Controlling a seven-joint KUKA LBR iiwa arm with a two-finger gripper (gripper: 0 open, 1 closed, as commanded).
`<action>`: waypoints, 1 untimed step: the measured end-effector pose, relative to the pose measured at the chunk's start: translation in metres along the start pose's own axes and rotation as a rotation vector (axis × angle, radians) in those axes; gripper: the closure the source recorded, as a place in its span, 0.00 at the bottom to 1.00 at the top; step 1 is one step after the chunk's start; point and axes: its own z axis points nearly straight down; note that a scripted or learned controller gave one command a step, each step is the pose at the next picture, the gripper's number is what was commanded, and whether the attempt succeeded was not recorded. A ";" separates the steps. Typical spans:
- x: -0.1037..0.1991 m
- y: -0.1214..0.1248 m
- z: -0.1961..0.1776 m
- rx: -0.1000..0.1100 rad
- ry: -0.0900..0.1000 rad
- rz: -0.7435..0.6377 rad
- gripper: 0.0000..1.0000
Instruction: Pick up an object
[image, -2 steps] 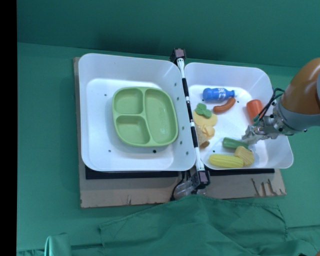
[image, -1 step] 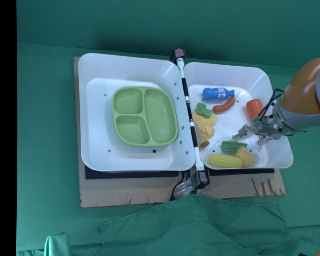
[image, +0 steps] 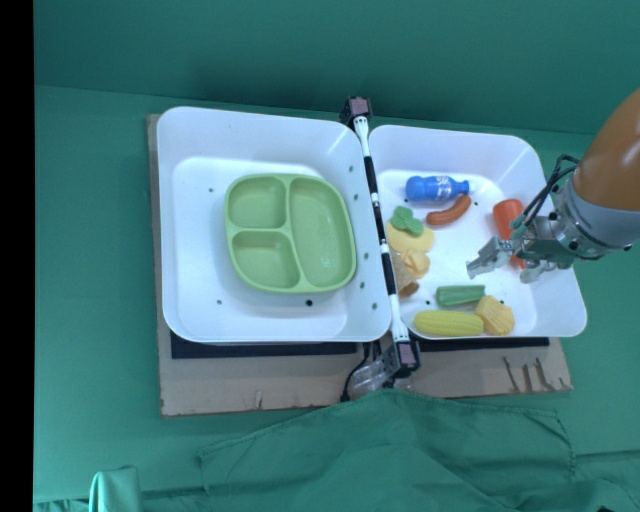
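A green divided plate (image: 290, 232) lay in the left bin (image: 190, 290). In the right bin (image: 560, 310), toy foods clustered at centre frame: a blue bottle (image: 435, 187), a sausage (image: 448, 211), a green pepper (image: 460, 295) and yellow corn (image: 448, 323). At the right edge the gripper (image: 508, 260) hovered with fingers spread, grasping nothing, beside a red-orange toy (image: 507, 215). That toy looked light, rigid and smooth, likely slippery; pinching across its narrow middle seemed best. The bin wall stood close.
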 end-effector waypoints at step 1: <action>0.048 0.022 0.025 0.010 0.003 -0.001 0.00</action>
